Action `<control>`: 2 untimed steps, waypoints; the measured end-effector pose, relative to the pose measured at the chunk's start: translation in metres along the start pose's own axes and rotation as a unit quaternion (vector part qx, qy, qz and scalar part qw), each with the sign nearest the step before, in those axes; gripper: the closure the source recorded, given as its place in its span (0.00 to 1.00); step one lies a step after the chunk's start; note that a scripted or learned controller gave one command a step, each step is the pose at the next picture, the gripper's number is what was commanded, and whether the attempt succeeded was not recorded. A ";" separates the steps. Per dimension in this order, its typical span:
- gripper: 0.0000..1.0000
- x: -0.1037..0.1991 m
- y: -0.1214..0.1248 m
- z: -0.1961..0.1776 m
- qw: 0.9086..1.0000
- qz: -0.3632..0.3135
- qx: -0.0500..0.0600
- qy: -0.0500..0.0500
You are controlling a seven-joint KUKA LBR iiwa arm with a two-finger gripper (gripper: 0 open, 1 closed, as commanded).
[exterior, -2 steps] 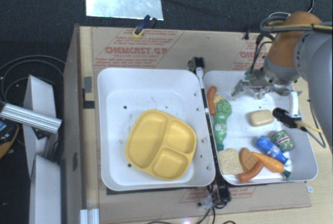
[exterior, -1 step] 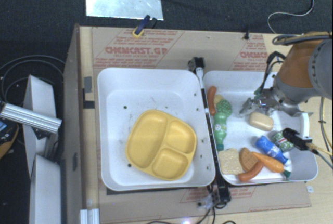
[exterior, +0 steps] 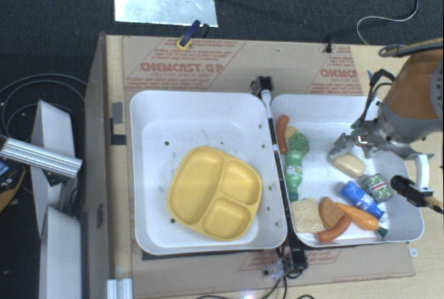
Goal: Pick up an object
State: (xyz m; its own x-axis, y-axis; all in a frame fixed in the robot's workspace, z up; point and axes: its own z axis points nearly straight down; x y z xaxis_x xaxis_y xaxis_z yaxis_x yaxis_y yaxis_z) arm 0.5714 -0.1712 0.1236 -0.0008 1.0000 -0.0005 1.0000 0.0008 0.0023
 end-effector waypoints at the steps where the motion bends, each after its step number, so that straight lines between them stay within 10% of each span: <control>1: 0.00 -0.004 -0.031 0.039 1.000 0.000 0.001 0.000; 2: 0.00 -0.009 -0.078 0.039 1.000 0.000 0.001 0.000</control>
